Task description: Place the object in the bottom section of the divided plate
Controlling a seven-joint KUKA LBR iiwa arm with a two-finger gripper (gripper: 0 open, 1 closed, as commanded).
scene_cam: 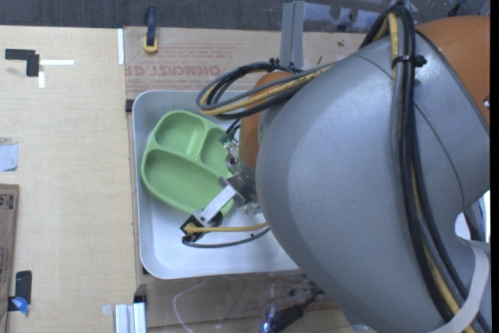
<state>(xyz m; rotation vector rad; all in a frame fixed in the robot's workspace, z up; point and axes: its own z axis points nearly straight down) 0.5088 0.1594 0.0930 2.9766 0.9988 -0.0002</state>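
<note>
Plate (175, 175), green and divided, lies flat in the white bin (156, 246), toward the bin's 10 o'clock corner. Its large section is on its 7 o'clock side, with the smaller ones toward 1 o'clock. The grey arm (359, 183) covers the bin from 3 o'clock. The gripper (236, 171) sits at the plate's 4 o'clock rim, mostly hidden. I cannot tell whether it is open, closed or gripping anything.
</note>
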